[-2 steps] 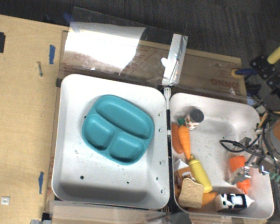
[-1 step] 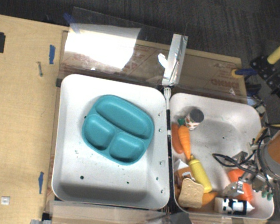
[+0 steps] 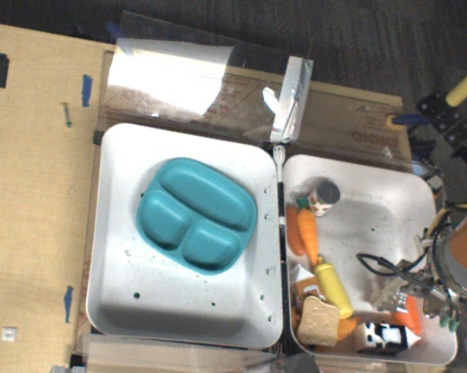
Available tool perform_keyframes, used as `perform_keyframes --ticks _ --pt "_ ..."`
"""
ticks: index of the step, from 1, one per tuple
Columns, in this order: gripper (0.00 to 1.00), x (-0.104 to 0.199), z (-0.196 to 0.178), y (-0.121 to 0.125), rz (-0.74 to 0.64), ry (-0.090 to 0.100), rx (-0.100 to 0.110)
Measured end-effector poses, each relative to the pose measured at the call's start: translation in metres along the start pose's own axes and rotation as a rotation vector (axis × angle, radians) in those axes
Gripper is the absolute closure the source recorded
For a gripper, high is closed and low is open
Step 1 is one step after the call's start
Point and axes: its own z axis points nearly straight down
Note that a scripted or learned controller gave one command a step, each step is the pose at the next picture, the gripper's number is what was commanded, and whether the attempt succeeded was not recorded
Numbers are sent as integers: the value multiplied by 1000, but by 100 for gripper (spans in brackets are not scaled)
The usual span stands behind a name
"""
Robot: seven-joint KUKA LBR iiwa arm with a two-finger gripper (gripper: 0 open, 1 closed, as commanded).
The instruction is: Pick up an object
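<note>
Wooden bench and two white bins lie below me, and my gripper [image 3: 400, 291] hangs low over the right bin [image 3: 365, 189], its state something I cannot tell from here. Just left of it lies the yellow bottle [image 3: 331, 285], with the orange carrot [image 3: 305, 232] beyond. I judge the bottle light, stiff and slick, best pinched across its middle.
</note>
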Motion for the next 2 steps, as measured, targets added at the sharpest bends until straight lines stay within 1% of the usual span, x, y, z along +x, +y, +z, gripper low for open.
perform_keyframes --ticks 1,2 --pt "100 -83 -119 53 0 11 -3" --pt "100 -79 -125 114 -86 21 -5"
